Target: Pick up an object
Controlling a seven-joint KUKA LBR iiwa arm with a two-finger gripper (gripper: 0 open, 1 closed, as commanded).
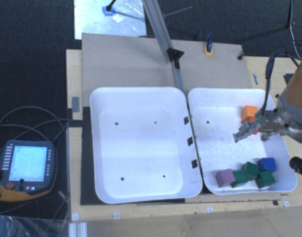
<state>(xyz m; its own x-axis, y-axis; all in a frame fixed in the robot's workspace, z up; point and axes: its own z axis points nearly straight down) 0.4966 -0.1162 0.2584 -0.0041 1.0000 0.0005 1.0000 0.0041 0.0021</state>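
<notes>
Fingers (244, 132) low in right bin (210, 181) beside orange block (248, 113); can't tell open/shut or holding anything.

Both white bins, the left bin (111, 100) and the right bin (210, 100), look like smooth plastic with a faint sheen. The bench board (126, 63) beyond them is matt, like cardboard or unfinished wood. The slanted pole (158, 21) at the far side looks like brushed metal. The blocks (245, 174) in the near right corner have a dull, matt finish, maybe foam or wood.
</notes>
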